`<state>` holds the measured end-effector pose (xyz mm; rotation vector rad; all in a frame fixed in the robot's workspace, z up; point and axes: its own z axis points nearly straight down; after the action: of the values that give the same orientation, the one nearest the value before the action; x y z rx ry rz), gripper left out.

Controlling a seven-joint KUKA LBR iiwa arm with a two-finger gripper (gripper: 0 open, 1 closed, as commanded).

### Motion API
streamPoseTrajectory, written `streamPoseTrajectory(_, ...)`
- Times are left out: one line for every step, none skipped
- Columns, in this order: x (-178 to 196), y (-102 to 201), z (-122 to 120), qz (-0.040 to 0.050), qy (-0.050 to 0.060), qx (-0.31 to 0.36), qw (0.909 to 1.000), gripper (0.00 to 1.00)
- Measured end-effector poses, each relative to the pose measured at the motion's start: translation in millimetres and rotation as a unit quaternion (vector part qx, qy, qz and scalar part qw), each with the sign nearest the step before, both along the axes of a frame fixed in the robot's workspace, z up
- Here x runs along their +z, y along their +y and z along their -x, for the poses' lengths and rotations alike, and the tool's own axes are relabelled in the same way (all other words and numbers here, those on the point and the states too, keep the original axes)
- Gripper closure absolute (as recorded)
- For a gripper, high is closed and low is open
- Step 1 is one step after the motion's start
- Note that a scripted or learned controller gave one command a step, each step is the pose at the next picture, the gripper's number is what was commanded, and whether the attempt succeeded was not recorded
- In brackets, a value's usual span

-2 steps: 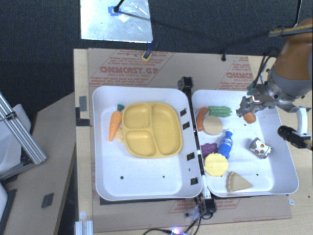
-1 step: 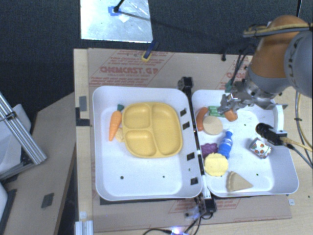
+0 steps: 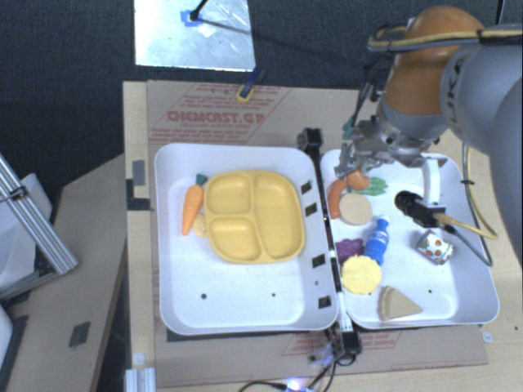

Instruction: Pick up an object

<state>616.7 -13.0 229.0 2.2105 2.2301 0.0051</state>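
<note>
**Gripper Position Over the Right Bin**

We are viewing the gripper (image 3: pixel 355 167) as it is hanging over the far left corner of the right bin (image 3: pixel 482 300), with the arm reaching in from the right. We cannot tell whether the gripper is spread or pressed together.

The small orange piece (image 3: pixel 358 180) is lying directly beneath the gripper tip, and we cannot tell whether the two are touching. A green item (image 3: pixel 376 187) is sitting just to the right of that piece. A longer orange-red item (image 3: pixel 334 198) is lying just below and left of the gripper, against the bin wall. A beige disc (image 3: pixel 355 211) is resting below the gripper, just beyond the orange piece.

Farther toward the camera from the gripper, we are seeing a blue bottle (image 3: pixel 377 241), a purple cluster (image 3: pixel 350 249), a yellow round item (image 3: pixel 360 275) and a tan wedge (image 3: pixel 398 303).

Well to the left of the gripper, the left bin (image 3: pixel 176 300) is holding a yellow divided plate (image 3: pixel 249 216) with a carrot (image 3: pixel 191 207) beside it.
</note>
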Motion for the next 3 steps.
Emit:
streamPoseTrajectory(-4.9, 54.3, -5.9, -0.0001, 0.0, 0.0, 1.0, 1.0)
streamPoseTrajectory(-9.2, 66.6, -28.2, 0.0002, 0.0, -0.001, 1.0, 1.0)
streamPoseTrajectory(-4.2, 77.2, -32.2, 0.0002, 0.0, -0.001, 1.0, 1.0)
